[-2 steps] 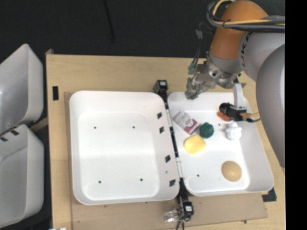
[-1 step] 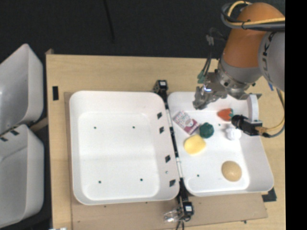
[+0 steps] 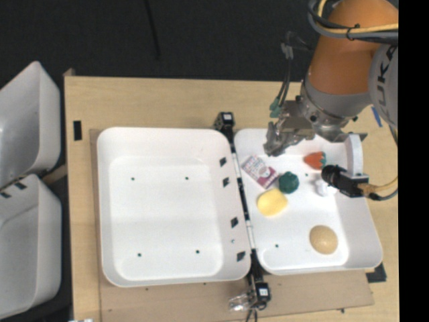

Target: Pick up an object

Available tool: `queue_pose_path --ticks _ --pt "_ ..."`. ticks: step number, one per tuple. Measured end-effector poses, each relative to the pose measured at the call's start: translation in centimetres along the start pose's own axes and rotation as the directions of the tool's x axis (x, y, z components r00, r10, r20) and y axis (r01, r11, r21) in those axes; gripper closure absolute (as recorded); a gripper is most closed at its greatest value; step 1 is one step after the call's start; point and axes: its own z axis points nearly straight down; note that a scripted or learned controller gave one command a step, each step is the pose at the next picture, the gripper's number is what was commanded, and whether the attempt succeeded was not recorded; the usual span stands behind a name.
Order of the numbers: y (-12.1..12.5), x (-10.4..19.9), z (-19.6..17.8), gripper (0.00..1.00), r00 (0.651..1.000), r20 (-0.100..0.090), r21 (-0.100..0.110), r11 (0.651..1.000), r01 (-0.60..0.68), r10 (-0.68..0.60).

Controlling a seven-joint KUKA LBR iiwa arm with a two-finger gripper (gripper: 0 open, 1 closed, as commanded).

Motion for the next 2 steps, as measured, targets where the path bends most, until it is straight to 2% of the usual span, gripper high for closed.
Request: queue_pose_path --ticks 1,2 --pt "-0.3 2.3 -2.0 1.00 1.000 0.001 0.001 1.000 -0.001 0.001" --pt "-2.7 4.1 -3.8 1.00 1.000 0.001 0.002 1.000 -0.001 0.001"
